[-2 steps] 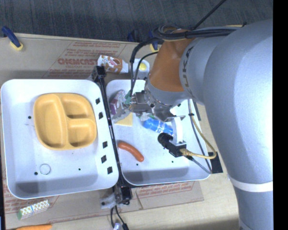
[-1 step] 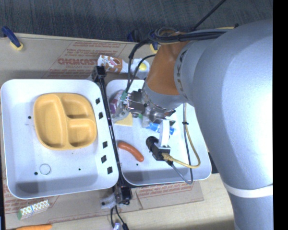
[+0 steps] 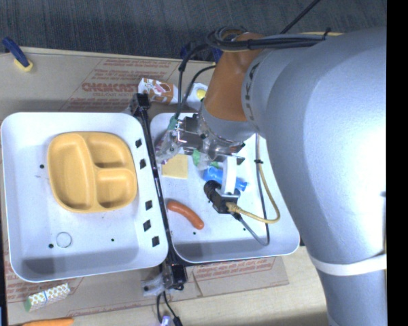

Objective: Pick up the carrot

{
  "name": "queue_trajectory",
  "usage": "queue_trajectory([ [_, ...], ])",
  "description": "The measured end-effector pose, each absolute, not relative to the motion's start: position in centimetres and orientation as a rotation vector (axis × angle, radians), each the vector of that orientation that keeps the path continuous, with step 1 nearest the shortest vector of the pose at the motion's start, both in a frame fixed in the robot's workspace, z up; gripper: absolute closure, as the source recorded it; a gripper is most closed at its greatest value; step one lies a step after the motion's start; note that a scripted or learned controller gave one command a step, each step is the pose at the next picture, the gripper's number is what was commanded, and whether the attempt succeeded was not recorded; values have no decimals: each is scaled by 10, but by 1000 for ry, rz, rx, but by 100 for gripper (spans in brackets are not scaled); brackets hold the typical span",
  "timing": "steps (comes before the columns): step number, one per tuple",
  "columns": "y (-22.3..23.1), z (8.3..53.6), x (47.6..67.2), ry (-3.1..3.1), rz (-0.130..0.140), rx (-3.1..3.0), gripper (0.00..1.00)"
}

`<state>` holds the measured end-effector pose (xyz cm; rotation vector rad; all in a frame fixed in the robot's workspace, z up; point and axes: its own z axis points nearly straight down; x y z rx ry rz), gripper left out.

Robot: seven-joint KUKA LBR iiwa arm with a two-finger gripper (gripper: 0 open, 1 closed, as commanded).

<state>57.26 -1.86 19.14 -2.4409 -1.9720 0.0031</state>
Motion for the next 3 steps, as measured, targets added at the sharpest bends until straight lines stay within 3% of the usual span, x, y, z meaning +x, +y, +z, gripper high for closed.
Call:
queue_trajectory([
  [1,-29,191,588,-1894,4,-2503,0],
  [2,-16,191,525,-1430,8,-2790,0],
  [3,-16,191,525,-1430,8,-2790,0],
])
